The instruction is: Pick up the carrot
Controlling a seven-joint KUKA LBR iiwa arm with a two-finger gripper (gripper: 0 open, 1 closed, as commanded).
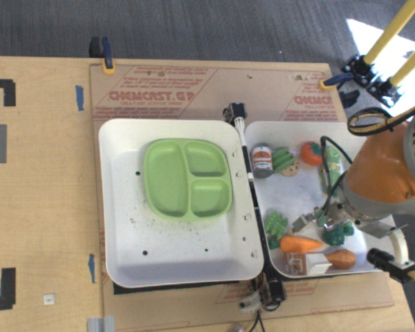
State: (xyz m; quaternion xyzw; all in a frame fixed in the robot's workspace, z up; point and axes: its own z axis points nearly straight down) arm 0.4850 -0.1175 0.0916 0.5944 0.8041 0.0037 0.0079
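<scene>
The carrot [301,243] lies flat near the front of the right bin [294,133]. It is orange, its tip points left, and its dark green top [338,234] is at its right end. My gripper [319,219] hangs just above and behind the carrot, under the arm's orange band [382,168]. Its metal parts sit close to the green top, and nothing shows as lifted off the bin floor.
Around the carrot lie a green leafy piece [275,223], a small carton [306,263] and a brown-orange lump [341,258]. Further back are a red-and-white can [262,160], a green item [283,160], an orange fruit [311,153] and a green bottle [332,161]. The left bin [117,206] holds a green divided plate [188,178].
</scene>
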